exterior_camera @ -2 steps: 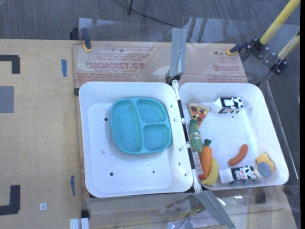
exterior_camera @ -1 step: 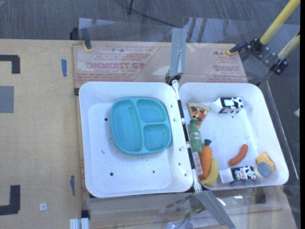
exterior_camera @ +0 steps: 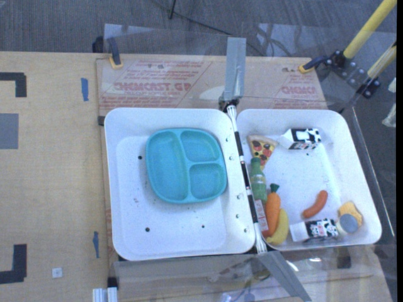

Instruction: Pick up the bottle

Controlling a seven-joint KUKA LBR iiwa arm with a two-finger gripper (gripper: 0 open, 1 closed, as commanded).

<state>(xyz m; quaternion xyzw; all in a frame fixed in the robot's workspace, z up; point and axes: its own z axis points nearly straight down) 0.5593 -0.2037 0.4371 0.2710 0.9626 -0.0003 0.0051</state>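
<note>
Near carton (exterior_camera: 318, 230): a black-and-white carton lying on its side at the near edge of the right bin (exterior_camera: 352, 137), just beside a yellow and grey piece (exterior_camera: 349, 218) in the near right corner.
Banana (exterior_camera: 281, 226): in the near left corner of the right bin, touching the carrot's near end.
Carrot (exterior_camera: 272, 211): orange with a green top, lying lengthwise along the bin's left wall, with its top pointing away from the camera.
Sausage (exterior_camera: 315, 203): reddish-orange and slanted, on the bin floor between the carrot and the yellow and grey piece, apart from both.
Bottle (exterior_camera: 258, 180): small and green with a paler middle, lying on its side in the right bin. It runs lengthwise, hard against the left wall, next to the seam between the bins. It lies between the carrot's top on the near side and the pizza on the far side.
Pizza (exterior_camera: 262, 147): a toy slice in the far left corner of the right bin, just beyond the bottle.
Far carton (exterior_camera: 303, 138): a second black-and-white carton near the far wall, right of the pizza.
Left bin (exterior_camera: 119, 187): holds a teal plate (exterior_camera: 187, 165) with three sections, set toward its far right.
Cardboard (exterior_camera: 157, 83): a flat sheet with red print, beyond the bins.
Post (exterior_camera: 235, 68): grey metal, standing upright behind the seam.
Gripper: I cannot tell its state.
</note>
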